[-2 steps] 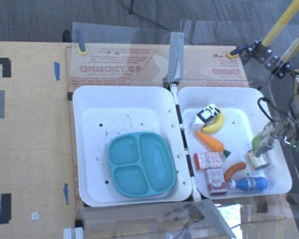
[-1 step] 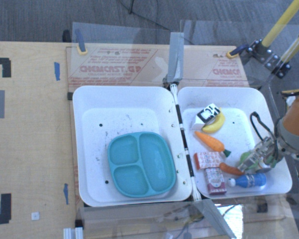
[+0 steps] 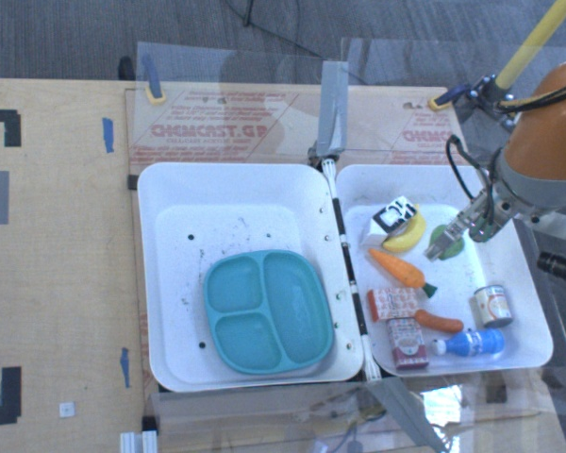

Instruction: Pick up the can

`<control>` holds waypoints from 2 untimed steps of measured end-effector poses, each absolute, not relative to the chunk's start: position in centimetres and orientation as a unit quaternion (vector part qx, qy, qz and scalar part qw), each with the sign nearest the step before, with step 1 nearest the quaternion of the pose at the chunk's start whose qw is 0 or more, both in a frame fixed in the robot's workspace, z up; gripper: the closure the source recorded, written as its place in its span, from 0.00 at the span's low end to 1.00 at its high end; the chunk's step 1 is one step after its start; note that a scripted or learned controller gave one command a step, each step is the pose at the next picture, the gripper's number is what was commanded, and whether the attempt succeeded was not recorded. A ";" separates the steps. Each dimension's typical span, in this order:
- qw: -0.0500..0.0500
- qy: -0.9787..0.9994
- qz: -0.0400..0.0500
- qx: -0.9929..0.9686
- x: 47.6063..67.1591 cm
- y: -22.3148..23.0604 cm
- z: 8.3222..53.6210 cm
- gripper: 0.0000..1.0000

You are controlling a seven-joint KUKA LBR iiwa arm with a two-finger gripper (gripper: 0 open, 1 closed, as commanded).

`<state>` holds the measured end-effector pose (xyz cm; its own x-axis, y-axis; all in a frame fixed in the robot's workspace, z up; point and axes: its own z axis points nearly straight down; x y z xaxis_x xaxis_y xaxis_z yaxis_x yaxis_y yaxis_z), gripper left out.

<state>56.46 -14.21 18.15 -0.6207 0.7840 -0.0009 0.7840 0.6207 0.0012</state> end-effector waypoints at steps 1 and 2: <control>0.002 0.901 0.000 0.435 56.5 -14.2 19.0 1.00; 0.003 0.901 0.000 0.434 56.6 -14.2 19.9 1.00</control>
